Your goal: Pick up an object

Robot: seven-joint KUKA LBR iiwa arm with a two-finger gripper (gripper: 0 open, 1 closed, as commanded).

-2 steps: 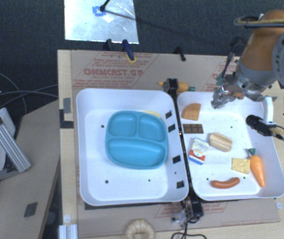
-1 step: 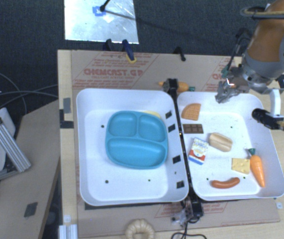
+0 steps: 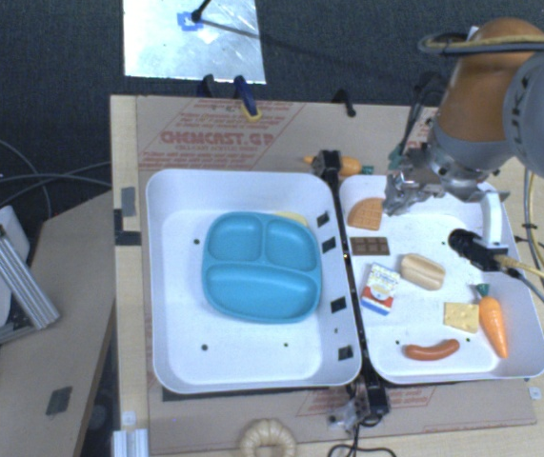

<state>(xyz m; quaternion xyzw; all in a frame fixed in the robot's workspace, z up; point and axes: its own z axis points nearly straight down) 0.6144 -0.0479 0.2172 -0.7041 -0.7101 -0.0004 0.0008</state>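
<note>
Gripper low over the back left corner of the right bin, just right of the toast slice; can't tell if it is apart or together, too small and blurred. Every object lies on the bin floor. Toast slice at the back left, chocolate bar just in front of it, small red-and-blue carton further forward. Bread roll mid-bin, beside the carton. Cheese slice and carrot side by side at front right. Sausage along the front edge. Left bin holds a blue divided plate.
</note>
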